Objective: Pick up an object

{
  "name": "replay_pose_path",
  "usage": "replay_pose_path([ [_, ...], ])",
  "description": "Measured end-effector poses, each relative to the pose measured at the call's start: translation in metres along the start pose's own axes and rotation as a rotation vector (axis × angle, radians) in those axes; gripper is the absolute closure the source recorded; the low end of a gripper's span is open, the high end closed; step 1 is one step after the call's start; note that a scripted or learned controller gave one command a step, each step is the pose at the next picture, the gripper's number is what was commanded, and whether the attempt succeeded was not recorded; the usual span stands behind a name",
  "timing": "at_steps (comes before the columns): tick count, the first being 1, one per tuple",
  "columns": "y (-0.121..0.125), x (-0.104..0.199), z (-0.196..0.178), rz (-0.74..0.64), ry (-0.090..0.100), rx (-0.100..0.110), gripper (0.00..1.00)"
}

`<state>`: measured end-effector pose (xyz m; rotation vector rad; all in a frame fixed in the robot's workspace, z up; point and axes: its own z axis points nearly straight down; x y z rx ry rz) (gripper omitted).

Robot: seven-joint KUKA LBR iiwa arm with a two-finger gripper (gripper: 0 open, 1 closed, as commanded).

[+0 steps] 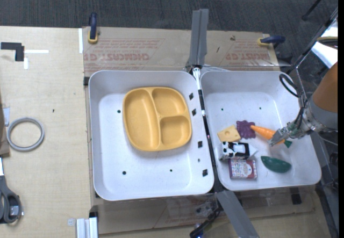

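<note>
The right bin [269, 100] holds several small objects: a yellow cheese wedge [229, 134], a purple piece [245, 128], an orange carrot [262, 131], a black-and-white toy [235, 150], a reddish packet [242, 168] and a dark green piece [276, 164]. My gripper [281, 136] reaches in from the right and hangs low in this bin. It is just at the carrot's right end and above the green piece. The view is too small to show whether it touches either.
The left bin [107, 140] holds a yellow divided plate [157, 117]. A metal divider bar [198, 38] runs between the bins. On the bench to the left lie a grey ring [24, 134] and scissors [9, 204]. Clamps [93, 27] sit at the cardboard's back edge.
</note>
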<state>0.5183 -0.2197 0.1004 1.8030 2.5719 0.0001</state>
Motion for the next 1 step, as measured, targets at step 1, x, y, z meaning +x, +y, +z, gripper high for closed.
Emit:
replay_pose_path([
  [1,0.0525,0.0068,-0.1118,-0.053,-0.002,0.0,1.0],
])
